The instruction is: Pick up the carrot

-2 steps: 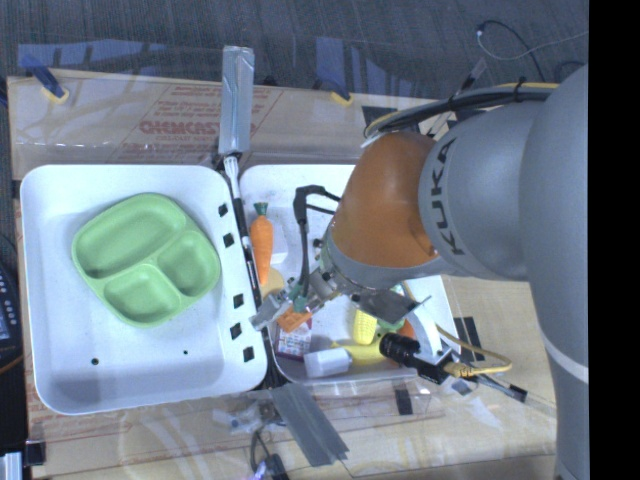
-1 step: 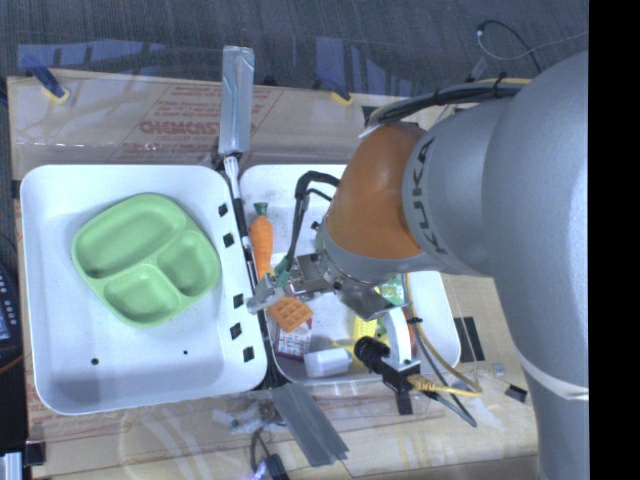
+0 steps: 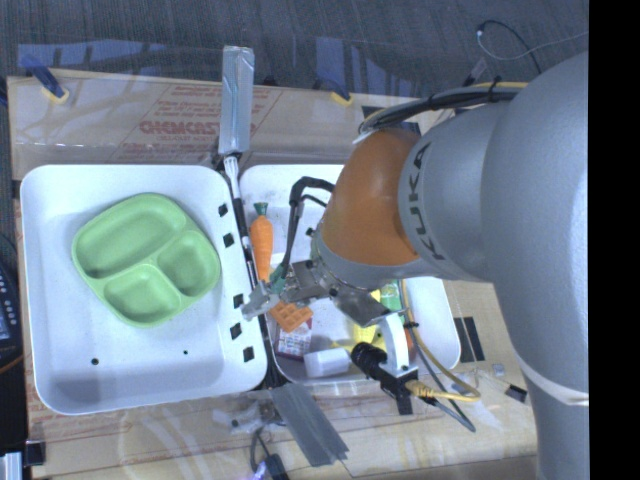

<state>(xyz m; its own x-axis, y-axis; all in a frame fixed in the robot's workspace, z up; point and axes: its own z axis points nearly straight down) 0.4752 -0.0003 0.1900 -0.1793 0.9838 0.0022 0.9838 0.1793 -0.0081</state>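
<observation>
The carrot (image 3: pixel 261 244) is orange with a green top and lies along the left wall of the right bin (image 3: pixel 268 181), its top pointing toward the far side. My gripper (image 3: pixel 270 296) hangs just below the carrot's near end, by the divider between the bins. The arm's orange band and grey wrist cover most of the right bin.
A green three-part plate (image 3: pixel 148 258) lies in the left bin (image 3: pixel 60 368). Near my gripper in the right bin are an orange waffle-like piece (image 3: pixel 292 316), a white object (image 3: pixel 326 362) and a yellow item (image 3: pixel 366 354). Cables trail over the bin's near right corner.
</observation>
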